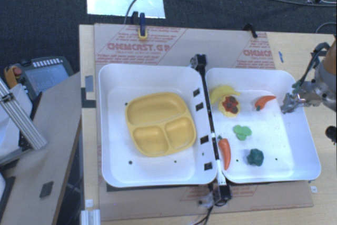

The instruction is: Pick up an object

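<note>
Orange pepper (pixel 264 101) lies aslant in right bin (pixel 303 139), green stem lower left. Gripper (pixel 289 104) just right of pepper, finger state unclear.

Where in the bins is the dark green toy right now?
The dark green toy lies in the right bin, near its front edge, just right of the orange carrot and below the light green piece.

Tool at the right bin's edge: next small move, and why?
Probably a short slide left into the right bin, toward the small chili pepper. The tool sits at that bin's right rim and nothing is seen in it; the chili lies just to its left, the nearest item, apart from the banana and the other toys.
</note>
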`<state>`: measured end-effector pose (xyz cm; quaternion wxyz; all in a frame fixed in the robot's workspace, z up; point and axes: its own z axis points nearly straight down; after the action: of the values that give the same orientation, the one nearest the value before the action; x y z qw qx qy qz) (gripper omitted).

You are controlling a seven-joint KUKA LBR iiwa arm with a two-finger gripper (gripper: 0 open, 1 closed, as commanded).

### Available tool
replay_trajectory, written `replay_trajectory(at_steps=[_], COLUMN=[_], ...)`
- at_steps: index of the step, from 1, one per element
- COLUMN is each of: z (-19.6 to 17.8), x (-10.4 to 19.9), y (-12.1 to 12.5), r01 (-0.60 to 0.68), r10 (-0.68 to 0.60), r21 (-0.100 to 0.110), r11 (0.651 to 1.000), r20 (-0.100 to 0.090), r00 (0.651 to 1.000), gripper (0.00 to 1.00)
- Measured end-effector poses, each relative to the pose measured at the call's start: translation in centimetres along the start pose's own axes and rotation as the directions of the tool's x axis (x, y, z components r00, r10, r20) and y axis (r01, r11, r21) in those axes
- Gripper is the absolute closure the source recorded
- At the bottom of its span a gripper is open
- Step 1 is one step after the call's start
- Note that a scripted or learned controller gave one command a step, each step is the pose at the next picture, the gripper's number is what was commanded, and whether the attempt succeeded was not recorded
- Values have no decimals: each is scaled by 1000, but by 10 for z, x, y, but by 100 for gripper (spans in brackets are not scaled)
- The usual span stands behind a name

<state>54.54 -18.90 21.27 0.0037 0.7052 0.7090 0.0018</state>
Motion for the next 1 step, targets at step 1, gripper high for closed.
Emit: replay_trajectory(at_steps=[1], z=[-13], x=[55], y=[14], r01=[5], r10=[-5], r21=[3], r11=[1000], r20=[-3], r00=[1000], gripper=[100])
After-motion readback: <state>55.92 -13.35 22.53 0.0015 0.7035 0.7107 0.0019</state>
